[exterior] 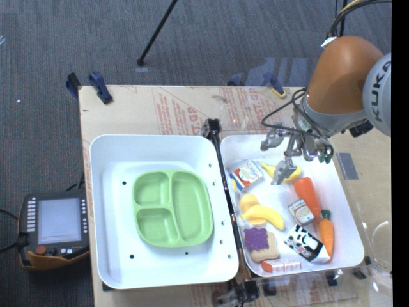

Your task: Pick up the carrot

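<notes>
The carrot (327, 234) is orange with a green top and lies near the right wall of the right bin (345, 190), pointing toward the front. My gripper (285, 170) hangs over the back middle of that bin, above a small yellow piece (291, 175). It is well left of and behind the carrot and does not touch it. An orange bottle-shaped item (308, 194) lies between the gripper and the carrot.
The right bin also holds a small carton (248, 174), a banana (262, 213), toast with purple jam (260, 242), a tan box (298, 211), a black-and-white carton (305, 244) and a red-white box (281, 266). The left bin (115, 171) holds a green divided plate (172, 208).
</notes>
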`<state>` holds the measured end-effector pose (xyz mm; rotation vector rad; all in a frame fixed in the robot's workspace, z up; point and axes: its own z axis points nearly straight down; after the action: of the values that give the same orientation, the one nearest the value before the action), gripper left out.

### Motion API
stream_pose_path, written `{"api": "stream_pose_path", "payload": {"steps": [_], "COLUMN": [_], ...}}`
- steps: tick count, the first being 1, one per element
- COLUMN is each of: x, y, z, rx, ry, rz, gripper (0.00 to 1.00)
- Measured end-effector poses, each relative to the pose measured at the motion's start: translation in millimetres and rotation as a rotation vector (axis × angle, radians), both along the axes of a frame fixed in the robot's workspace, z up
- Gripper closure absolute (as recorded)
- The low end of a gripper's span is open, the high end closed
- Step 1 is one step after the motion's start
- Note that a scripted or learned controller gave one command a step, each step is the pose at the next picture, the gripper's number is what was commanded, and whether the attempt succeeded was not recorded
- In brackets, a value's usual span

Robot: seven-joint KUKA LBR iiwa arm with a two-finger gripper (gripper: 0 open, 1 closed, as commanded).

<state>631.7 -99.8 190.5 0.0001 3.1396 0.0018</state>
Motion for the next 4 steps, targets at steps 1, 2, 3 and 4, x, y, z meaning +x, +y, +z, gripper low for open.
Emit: {"api": "stream_pose_path", "payload": {"steps": [1,2,3,4], "x": [-27.1,-55.8,-118.5,-133.3], "y": [-46.2,-73.8,-100.4,-98.6], "z": [-68.9,-103.3,-94.5,-92.2], "rx": [0.001,0.001,-0.006,-0.018], "ry": [0.008,0.003,-0.013,-0.046], "rz": [-0.058,0.156,0.357,0.199], "gripper": [0.00,0.00,0.00,0.00]}}
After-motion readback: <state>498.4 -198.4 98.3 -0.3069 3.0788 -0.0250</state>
